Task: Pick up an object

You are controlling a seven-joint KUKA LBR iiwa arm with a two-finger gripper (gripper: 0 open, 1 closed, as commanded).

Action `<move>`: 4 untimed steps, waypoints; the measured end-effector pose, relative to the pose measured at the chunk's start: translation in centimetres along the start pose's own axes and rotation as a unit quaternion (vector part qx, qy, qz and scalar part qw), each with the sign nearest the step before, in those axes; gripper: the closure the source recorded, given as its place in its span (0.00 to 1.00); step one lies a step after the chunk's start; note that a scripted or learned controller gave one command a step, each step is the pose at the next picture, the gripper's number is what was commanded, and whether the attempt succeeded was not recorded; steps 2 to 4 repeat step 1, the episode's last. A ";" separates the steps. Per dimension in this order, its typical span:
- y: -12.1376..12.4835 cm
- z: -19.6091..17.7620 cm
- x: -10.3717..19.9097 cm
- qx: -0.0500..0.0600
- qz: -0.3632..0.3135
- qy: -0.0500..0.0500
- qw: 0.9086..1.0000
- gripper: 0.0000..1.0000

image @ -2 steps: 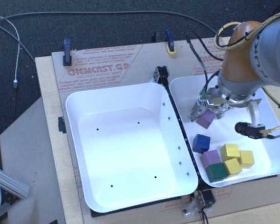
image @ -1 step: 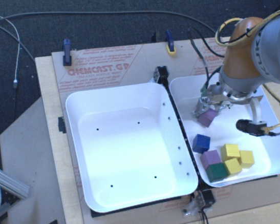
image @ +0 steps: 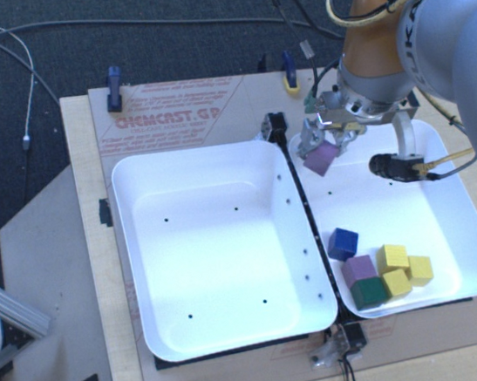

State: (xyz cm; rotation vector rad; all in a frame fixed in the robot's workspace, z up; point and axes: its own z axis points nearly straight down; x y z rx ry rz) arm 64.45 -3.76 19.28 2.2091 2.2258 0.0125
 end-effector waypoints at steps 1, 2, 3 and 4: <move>-1.5 -2.0 5.3 0.003 0.001 0.000 1.000 1.00; -1.5 -2.0 5.3 0.003 0.001 0.000 1.000 1.00; -1.5 -2.0 5.3 0.003 0.001 0.000 1.000 1.00; -1.5 -2.0 5.3 0.003 0.001 0.000 1.000 1.00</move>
